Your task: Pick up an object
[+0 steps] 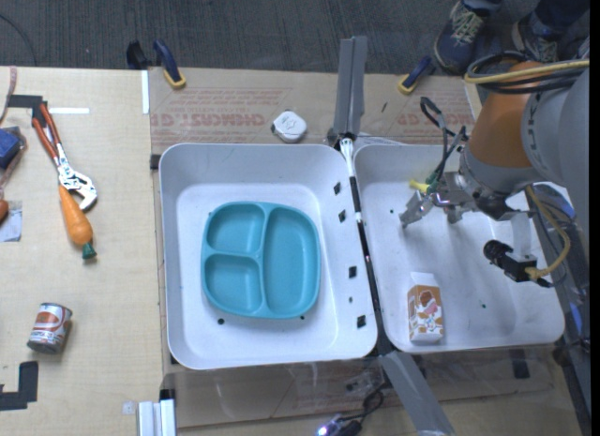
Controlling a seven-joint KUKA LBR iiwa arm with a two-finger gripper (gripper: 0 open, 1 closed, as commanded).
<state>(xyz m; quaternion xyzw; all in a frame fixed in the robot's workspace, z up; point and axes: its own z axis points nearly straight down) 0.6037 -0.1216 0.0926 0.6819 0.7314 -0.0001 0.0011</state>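
A: The likeliest target is the small carton [426, 313], lying flat on the floor of the right bin [469, 326]. It sits below the claw [433, 209] in the camera view, toward the bin's near wall, apart from it and touching nothing else.

B: And the claw itself?

A: It hangs over the far part of the same bin, under the arm's orange band [497, 129]. Two fingers splay outward, so the robot's claw looks wide and holds nothing.

B: So how should the arm do the pick well?

A: It should travel toward the near wall until the claw is centred over the carton, turn the wrist so the fingers straddle the carton's narrow width, then descend straight. The carton lies low, so the fingers probably need to reach almost to the floor before closing.

B: Anything else nearby?

A: Left of the claw, across the bins' shared rim, a teal divided plate [262, 261] rests in the left bin [178, 237]. Farther left on the bench lie a wrench [67, 172], a toy carrot [77, 223] and a small can [49, 325].
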